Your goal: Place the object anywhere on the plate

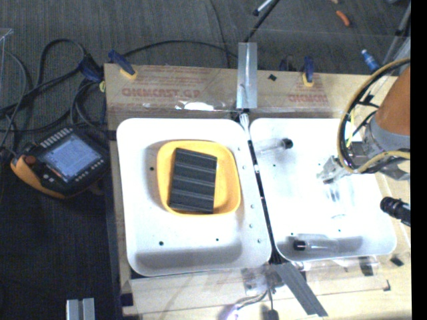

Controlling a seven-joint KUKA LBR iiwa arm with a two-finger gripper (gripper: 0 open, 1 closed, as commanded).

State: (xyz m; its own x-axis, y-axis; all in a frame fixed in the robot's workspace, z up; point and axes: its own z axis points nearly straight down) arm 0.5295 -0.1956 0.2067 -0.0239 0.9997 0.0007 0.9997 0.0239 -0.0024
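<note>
Dark ridged block on yellow plate, pincer blurry, grip state unclear

In the left bin you have free room all around the yellow plate, but the dark ribbed block covers its middle. In the right bin, two clear pens lie near the walls, and the tool hangs over the open centre

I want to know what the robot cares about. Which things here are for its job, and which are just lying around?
For the job:
dark ribbed block
yellow plate
end effector

Just lying around:
handheld screen controller
black cables
blue clamps
</note>
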